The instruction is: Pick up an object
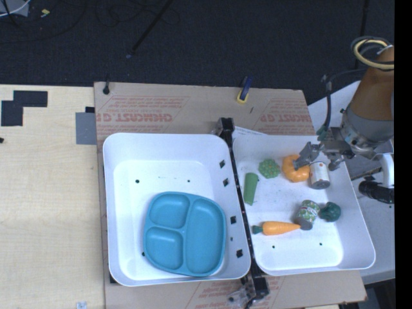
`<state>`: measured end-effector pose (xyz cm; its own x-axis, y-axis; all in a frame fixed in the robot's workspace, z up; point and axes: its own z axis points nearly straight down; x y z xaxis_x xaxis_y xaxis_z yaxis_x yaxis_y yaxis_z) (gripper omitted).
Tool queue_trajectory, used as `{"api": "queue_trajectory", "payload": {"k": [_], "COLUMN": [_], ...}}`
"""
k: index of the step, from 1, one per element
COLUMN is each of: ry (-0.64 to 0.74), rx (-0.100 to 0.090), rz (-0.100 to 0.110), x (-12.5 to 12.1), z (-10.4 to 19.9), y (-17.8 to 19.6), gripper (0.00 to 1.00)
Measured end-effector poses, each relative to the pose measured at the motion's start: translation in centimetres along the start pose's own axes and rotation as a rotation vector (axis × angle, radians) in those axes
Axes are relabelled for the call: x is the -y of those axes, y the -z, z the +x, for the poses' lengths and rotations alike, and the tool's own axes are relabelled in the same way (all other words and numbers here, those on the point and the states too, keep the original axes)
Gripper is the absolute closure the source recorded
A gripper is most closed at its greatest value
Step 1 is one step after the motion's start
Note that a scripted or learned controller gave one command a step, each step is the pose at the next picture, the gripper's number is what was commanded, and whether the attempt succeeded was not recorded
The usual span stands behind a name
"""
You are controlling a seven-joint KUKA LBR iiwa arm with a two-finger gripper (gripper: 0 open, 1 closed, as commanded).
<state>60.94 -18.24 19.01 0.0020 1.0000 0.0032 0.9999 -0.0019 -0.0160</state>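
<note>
Arm enters from right; gripper sits low over the right bin, fingers spread apart, gripping nothing. Orange toy lies just under the fingertips, touching or nearly so; silver can just beside it. Green ball and green stick lie further left; carrot and dark green toy nearer the front. Left bin holds a blue divided plate.

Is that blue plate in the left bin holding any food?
Empty. The blue plate shows bare blue in all three sections; the toy foods, like the carrot, lie in the right bin.
</note>
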Motion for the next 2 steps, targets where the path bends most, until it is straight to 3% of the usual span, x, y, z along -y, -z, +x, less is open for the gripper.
{"api": "queue_trajectory", "payload": {"k": [1, 2], "ry": [0.002, 0.003], "rx": [0.003, 0.001], "rz": [-0.015, -0.009], "x": [-0.3, 0.4], "z": [0.0, 0.7], "y": [0.9, -4.9], "gripper": [0.00, 0.00]}}
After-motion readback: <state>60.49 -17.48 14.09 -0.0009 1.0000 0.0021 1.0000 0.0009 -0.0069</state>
